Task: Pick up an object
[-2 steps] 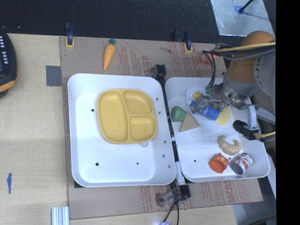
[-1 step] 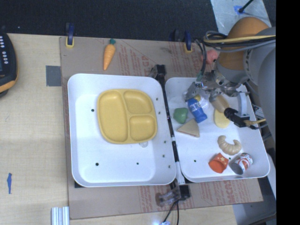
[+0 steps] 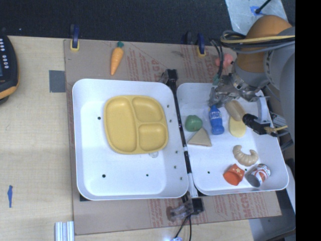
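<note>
**Q:** White plastic, two bins: what do you see in each?

**A:** In the left bin (image 3: 90, 174) you have one yellow divided plate (image 3: 135, 123), three compartments, lying flat near the far half. The right bin (image 3: 200, 182) holds the loose items: a green ball (image 3: 193, 122) touching a tan wedge (image 3: 200, 138), a small blue bottle (image 3: 216, 121) just beside them, a pale yellow piece (image 3: 237, 127), a croissant (image 3: 245, 155), a red-orange cup (image 3: 233, 174) on its side, and a red-and-white can (image 3: 259, 174) against the near right corner.

**Q:** Where is your arm?

**A:** The gripper (image 3: 224, 95) hangs over the far part of the right bin, directly above the top of the blue bottle. The grey arm with its orange band (image 3: 266, 34) enters from the right.

**Q:** Is the claw open, and does it hold anything?

**A:** You cannot tell how far it is spread; dark hardware and cables mask it. The bottle lies in the bin below it.

**Q:** Anything outside the bins?

**A:** A toy carrot (image 3: 116, 58) lies on the brown board (image 3: 125, 51) beyond the left bin, and a pink object (image 3: 227, 60) sits behind the gripper.
</note>
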